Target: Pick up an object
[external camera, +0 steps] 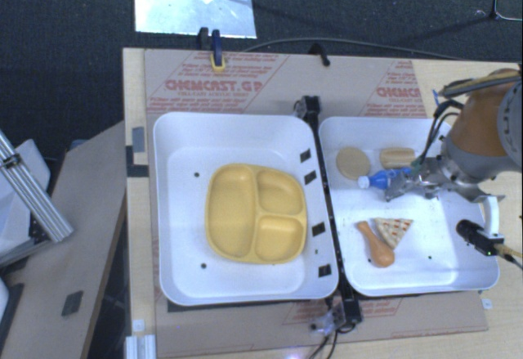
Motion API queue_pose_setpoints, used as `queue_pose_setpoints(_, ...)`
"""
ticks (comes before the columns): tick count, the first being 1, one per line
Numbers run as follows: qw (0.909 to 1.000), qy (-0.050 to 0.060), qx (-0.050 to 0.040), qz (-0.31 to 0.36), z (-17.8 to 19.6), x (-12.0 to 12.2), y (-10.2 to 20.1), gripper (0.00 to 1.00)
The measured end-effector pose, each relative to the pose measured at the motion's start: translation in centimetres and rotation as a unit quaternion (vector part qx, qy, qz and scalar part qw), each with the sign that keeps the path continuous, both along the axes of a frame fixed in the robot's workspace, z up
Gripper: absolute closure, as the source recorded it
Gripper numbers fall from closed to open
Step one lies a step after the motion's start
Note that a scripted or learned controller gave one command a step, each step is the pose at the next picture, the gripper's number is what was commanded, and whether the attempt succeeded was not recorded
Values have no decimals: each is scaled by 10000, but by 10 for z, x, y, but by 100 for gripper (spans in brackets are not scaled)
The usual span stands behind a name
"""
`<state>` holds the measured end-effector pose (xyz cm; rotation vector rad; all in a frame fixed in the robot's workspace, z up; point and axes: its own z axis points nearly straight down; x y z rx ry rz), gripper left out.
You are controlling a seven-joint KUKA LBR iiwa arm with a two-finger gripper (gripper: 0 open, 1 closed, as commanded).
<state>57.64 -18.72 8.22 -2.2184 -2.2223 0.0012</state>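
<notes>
Reaching in from the right edge of the frame, the arm [482, 132] is being cut off there, so just its orange band and grey wrist are showing. Its gripper [406, 184] is sitting low over the right bin [458, 271], at the right end of a blue bottle [377, 180] that is lying on its side in the middle of that bin. The wrist is blocking the spot where they meet, so I cannot tell whether the gripper is open, closed, or touching the bottle. A black part [478, 237] at the bin's right wall is too small to make out.

Above the bottle a round tan disc [354, 161] and a tan bun [397, 157] are lying side by side. Below it a wedge [394, 229] is touching a drumstick [376, 244]. A yellow divided plate [256, 213] is resting in the left bin [184, 267], well apart from the gripper.

Both bins are sitting on a surface [270, 71] printed in red, reading "CHEMCAST GP" at upper left; the print at upper right is partly being hidden by the arm. A blue clamp [215, 49] is gripping its top edge.
</notes>
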Motion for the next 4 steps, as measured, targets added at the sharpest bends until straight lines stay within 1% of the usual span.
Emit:
queue_pose_setpoints(1,10000,-32,-12,4,13,2,-1,100)
queue_pose_setpoints(2,10000,-46,-14,9,78,5,-3,100)
queue_pose_setpoints(3,10000,-48,-16,16,133,17,-7,100)
queue_pose_setpoints(4,10000,-28,-8,18,155,18,-7,100)
